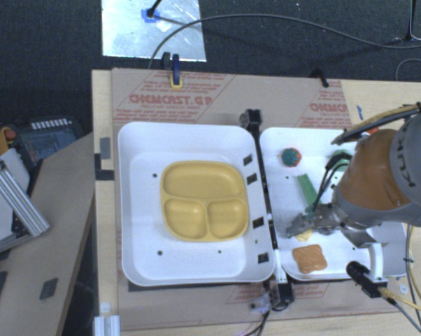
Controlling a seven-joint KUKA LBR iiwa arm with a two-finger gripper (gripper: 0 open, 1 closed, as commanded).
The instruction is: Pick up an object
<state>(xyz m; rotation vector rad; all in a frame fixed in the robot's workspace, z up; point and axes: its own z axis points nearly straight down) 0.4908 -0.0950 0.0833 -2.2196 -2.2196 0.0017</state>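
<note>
One arm [385, 180] reaches into the right bin [277, 142] from the right.
Its gripper [299, 228], finger state unclear, hangs just above a flat orange-brown piece [309, 258].

Yellow tray [202, 200] fills left bin's [137, 187] middle; its margins lie open.

Grey KUKA iiwa arm with orange band above the wrist [378, 177]: entering from the right, bulky housing uppermost, wrist angled down and to the left. Dark cables looped along the near side of the orange section. Two-finger metal gripper [299, 227]: at the arm's lower left end, tilted low, tips pointing left; finger spacing not discernible at this angle.
</note>
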